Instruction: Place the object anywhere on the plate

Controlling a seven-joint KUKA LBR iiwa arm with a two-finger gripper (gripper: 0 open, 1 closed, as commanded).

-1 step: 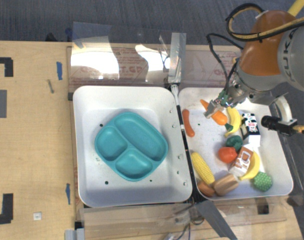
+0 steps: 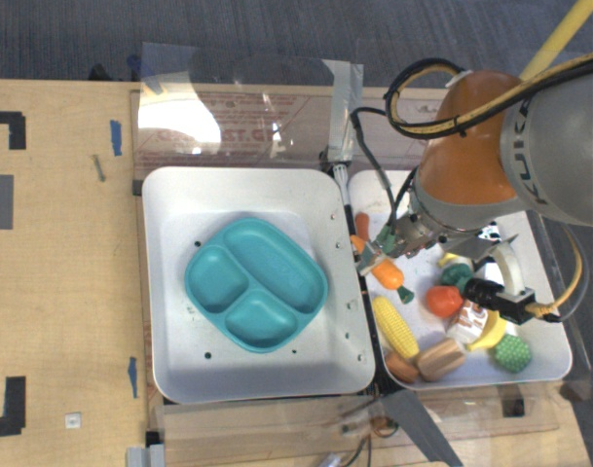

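Bench [image 2: 53, 261]: tan wooden surface bearing two shallow white bins side by side.
Left bin [image 2: 169, 202]: holds the teal three-compartment plastic plate [image 2: 256, 282], nothing on it.
Arm [image 2: 491, 154]: grey with orange band, over the right bin [image 2: 559, 358], right of the plate.
Jaws [image 2: 382, 253]: low, just right of the plate's bin; apart or together, cannot tell.
Toy carrot [image 2: 387, 276]: orange, just below the jaws, right of the plate.
Yellow toy corn cob [image 2: 396, 325]: beside the carrot, farther from the plate.
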